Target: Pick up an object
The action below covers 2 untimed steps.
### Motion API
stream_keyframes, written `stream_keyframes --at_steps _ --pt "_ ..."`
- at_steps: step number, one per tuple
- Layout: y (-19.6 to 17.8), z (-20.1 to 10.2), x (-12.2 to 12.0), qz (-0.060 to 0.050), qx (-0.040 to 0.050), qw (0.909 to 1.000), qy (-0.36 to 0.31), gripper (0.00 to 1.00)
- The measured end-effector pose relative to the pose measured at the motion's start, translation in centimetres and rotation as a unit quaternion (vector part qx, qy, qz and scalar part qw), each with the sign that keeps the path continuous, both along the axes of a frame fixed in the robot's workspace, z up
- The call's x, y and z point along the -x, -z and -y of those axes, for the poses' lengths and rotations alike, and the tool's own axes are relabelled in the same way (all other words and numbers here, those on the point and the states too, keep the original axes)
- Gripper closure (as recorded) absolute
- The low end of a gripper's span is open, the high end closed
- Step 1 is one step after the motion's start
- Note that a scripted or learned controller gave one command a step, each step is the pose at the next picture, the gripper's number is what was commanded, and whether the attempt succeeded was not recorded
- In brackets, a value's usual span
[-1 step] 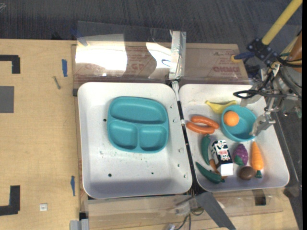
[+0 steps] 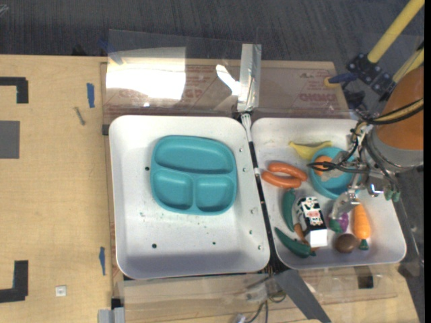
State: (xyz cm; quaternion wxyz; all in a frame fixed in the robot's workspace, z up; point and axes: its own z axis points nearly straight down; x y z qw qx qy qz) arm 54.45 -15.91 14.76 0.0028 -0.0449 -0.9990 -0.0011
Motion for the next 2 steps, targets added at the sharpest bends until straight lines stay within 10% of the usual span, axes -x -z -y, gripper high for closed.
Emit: stream_keyframes --at_steps 1,2 --pt "5.6 -1.3 5.9 0.013 0.0036 0.9987 0.05 0.0" --pt "5.5 -5.7 1.1 0.013 0.0019 0.9977 0.066 0.0"
